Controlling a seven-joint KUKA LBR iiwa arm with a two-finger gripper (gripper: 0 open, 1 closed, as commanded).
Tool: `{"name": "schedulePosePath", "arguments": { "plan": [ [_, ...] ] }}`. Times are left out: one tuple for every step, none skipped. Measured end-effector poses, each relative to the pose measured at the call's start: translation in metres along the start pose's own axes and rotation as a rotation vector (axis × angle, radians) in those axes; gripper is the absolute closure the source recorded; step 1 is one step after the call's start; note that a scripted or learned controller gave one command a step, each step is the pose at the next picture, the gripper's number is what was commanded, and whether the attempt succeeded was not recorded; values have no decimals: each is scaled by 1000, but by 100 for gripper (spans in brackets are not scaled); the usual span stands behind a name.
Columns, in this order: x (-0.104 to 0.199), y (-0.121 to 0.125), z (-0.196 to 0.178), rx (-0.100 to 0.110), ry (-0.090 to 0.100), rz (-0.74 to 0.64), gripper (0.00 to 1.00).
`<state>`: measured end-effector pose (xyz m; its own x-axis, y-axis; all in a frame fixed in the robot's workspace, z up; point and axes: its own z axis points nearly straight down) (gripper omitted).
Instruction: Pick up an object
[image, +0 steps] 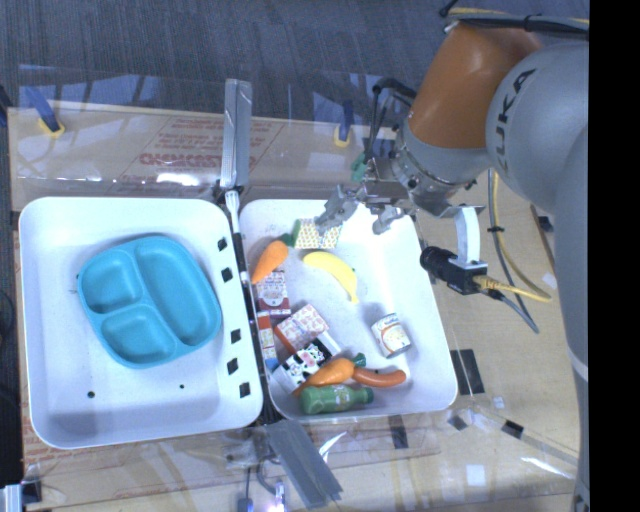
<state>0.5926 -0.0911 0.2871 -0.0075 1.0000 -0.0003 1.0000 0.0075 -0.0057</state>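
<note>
While two carrots (268, 260) lie binned, one banana (333, 271) does.

blue tray (150, 302), toys, open tool (358, 213) above

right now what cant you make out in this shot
- The hand, camera view: too small and cluttered to tell whether it grips the patterned box at the right bin's far end.
- Carton labels: print too small to read.
- Green bottle: partly covered by the carrot.
- Arm: cut off by the top edge.
</note>
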Motion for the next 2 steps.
{"name": "schedulePosePath", "arguments": {
  "plan": [
    [-46,27,179,-22,-4,173,0],
    [-30,34,190,-7,-1,-23,0]
  ]
}}
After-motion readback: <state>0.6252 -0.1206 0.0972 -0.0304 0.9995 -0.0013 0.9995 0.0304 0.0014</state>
